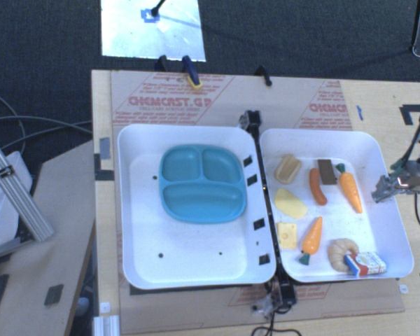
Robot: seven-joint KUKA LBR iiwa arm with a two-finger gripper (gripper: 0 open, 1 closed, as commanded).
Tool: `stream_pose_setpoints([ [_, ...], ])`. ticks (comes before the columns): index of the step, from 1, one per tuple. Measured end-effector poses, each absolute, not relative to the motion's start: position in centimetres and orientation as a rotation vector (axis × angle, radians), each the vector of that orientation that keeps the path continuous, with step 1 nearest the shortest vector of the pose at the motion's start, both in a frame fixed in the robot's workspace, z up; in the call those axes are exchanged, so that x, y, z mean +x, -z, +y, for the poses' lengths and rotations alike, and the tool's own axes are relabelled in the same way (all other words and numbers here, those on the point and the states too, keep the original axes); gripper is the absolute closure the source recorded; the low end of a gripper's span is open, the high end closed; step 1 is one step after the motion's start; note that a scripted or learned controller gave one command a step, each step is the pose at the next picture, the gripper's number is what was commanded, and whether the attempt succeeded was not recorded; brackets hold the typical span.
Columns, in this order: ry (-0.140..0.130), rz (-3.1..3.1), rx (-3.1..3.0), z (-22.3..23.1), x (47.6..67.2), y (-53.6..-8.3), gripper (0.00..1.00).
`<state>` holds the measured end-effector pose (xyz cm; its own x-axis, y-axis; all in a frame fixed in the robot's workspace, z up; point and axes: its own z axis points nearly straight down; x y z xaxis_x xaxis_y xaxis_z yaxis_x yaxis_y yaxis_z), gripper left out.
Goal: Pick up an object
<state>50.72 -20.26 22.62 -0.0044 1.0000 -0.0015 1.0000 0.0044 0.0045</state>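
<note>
Carton [367,263] hugs the near rim — jaws [390,185], state unclear, over the right rim.

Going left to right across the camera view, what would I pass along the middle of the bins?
Blue plate → bread → sausage → carrot → gripper.

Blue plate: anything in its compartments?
Empty. The blue plate lies flat in the left bin, all three compartments bare; the toy food sits in the right bin.
</note>
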Motion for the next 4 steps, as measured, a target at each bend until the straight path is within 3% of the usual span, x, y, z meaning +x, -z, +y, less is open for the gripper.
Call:
stream_pose_setpoints([
  [2, -0.004, 2.234, 2.209, -8.9, 51.9, -21.4, 1.0],
  [4, -0.004, 2.232, 2.21, 2.5, 54.7, -21.4, 1.0],
])
